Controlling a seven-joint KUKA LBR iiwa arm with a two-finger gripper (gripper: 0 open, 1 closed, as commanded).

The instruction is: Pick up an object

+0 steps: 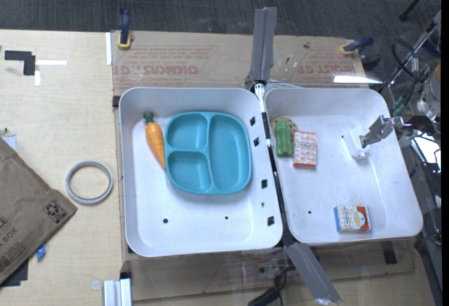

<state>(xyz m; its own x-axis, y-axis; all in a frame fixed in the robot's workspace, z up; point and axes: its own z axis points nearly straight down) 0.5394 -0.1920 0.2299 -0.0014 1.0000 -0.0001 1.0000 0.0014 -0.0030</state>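
Observation:
My gripper point(366, 139) reaches in from the right and hangs over the upper right part of the right bin point(393, 227). Nothing shows in its grasp. In the right bin lie a green object point(283, 136) and a red-and-white packet point(304, 149) side by side near the left wall. A small carton point(351, 218) sits by the front right corner. The left bin point(140, 227) holds a toy carrot point(154, 143) beside a blue divided plate point(209, 152).
A roll of tape point(89, 181) and a cardboard box point(21, 220) lie on the wooden bench left of the bins. A grey post point(264, 41) stands behind the divider between the bins. Cables and equipment point(417, 66) crowd the right side.

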